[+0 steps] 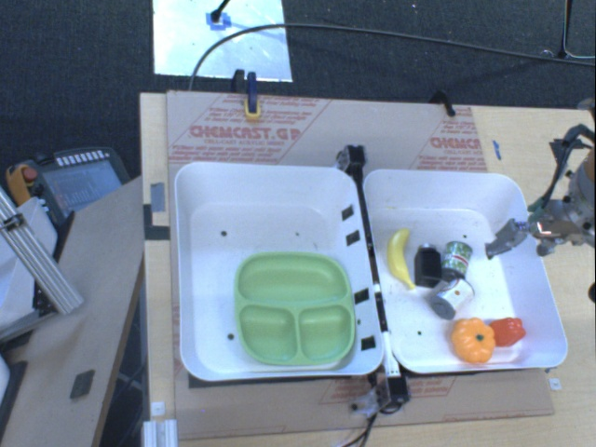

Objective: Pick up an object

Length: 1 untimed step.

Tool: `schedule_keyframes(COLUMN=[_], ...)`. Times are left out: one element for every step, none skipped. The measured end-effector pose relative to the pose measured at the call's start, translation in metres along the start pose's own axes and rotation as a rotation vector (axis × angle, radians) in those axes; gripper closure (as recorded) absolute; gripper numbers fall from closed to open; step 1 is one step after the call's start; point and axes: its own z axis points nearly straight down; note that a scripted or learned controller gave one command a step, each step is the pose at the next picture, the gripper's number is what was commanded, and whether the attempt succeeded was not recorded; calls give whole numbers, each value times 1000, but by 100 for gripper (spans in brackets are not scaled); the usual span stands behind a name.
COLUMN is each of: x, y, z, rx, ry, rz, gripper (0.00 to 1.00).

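Note:
The right bin (484, 201) holds a yellow banana (400, 257), a black block (426, 266), a green can (456, 257) and a small white can (452, 298) lying on its side. An orange pumpkin (473, 340) and a red pepper (507, 331) lie near its front right corner. My gripper (523, 234) reaches in from the right and hangs over the bin's right side. It is to the right of the green can, apart from every object, with nothing seen in it.
The left bin (214, 203) holds a green divided plate (296, 307). A black divider with clips (363, 250) runs between the bins. A teach pendant (79, 182) and a metal rail (37, 259) sit on the side table at left.

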Motion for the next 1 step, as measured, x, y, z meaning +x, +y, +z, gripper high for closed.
schedule_keyframes(x=[-2], y=[1], z=[42], rx=[2], ry=[1], rz=[0], gripper=[0])
